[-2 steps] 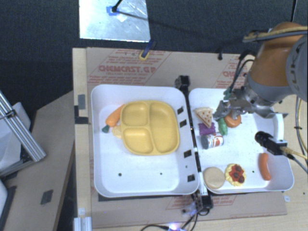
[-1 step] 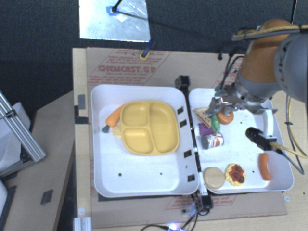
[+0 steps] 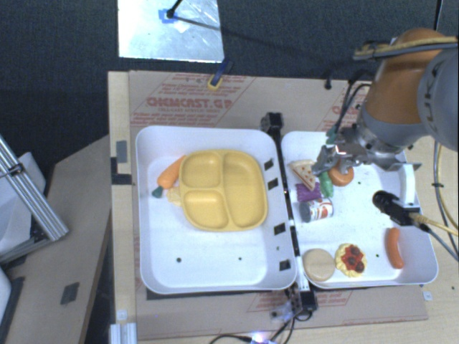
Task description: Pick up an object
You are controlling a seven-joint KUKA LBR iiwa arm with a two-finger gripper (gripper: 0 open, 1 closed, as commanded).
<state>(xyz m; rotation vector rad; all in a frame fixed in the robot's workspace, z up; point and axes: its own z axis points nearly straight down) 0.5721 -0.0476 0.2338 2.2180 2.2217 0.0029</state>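
Observation:
My gripper (image 3: 336,160) hangs over the upper middle of the right bin (image 3: 416,264). Just below it lies a round orange-red toy (image 3: 343,177), partly hidden by the gripper; whether they touch I cannot tell. Left of that are a sandwich wedge (image 3: 303,170), a green piece (image 3: 327,185), a purple piece (image 3: 309,192) and a small red-and-white can (image 3: 320,209) on its side. Nearer the front of the bin rest a tan bun (image 3: 319,264), a small dish of red-topped food (image 3: 351,259) and a sausage (image 3: 394,247).
The left bin (image 3: 208,267) holds a yellow divided plate (image 3: 219,190) with a carrot (image 3: 171,172) at its left edge. The arm (image 3: 401,84) comes in from the upper right. A shiny sheet (image 3: 171,20) lies behind the bench.

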